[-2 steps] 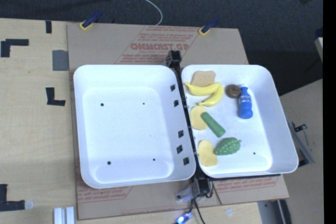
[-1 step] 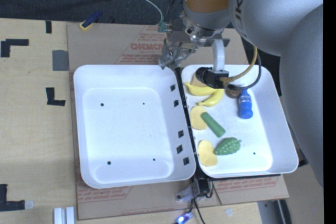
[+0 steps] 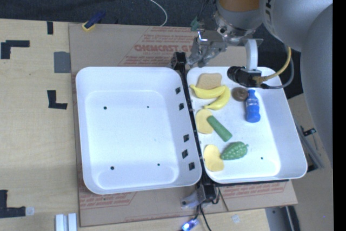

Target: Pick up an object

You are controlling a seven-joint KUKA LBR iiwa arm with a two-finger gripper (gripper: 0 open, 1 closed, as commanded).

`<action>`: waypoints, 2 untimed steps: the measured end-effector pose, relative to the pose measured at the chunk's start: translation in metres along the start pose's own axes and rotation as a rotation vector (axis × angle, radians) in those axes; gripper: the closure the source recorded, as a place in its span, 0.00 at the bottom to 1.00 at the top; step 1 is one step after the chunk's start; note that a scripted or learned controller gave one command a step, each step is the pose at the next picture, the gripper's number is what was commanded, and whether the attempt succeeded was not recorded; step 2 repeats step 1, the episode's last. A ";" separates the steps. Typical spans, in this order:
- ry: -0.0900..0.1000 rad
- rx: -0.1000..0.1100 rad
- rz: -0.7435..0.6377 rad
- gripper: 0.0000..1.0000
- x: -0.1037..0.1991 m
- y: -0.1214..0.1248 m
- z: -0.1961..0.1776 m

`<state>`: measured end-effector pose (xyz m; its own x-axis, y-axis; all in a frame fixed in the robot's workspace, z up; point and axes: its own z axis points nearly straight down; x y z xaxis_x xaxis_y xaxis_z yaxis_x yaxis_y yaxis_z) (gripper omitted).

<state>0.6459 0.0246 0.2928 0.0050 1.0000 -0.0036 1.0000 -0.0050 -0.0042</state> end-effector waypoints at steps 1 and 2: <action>0.001 -0.023 -0.004 1.00 -0.035 -0.002 -0.169; 0.001 -0.023 -0.004 1.00 -0.035 -0.002 -0.169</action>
